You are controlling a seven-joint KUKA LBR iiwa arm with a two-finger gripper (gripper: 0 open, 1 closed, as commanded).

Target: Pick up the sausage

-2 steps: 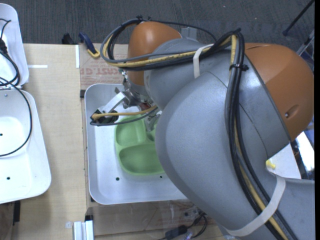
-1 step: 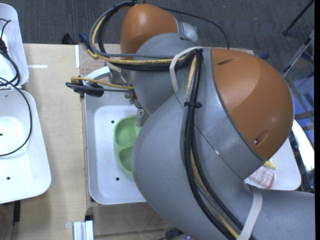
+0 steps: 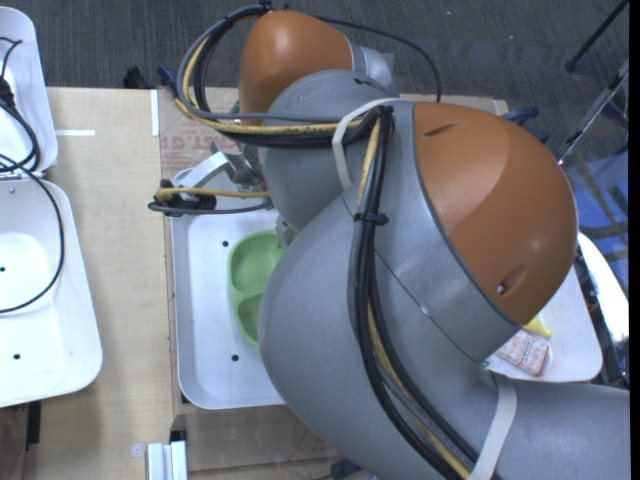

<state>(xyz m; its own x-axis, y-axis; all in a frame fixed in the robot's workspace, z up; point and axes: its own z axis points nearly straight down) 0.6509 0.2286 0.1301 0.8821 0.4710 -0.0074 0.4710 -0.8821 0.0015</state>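
looming over the white bin (image 3: pixel 205 368), the arm (image 3: pixel 420 298) hides its pincer, so its state is unclear.

The counter (image 3: pixel 110 148) is pale wood, its far edge running along a dark carpeted floor (image 3: pixel 100 28). Two shallow white bins sit directly on it, side by side with a strip of bare wood between them. The left bin (image 3: pixel 50 308) reaches off the frame's left edge, and a black cable (image 3: pixel 45 258) loops across it. The right bin (image 3: pixel 210 358) lies near the middle, much of it hidden beneath the grey arm (image 3: pixel 400 318). A sheet of brown cardboard (image 3: pixel 195 133) with red print lies flat on the counter behind the right bin.
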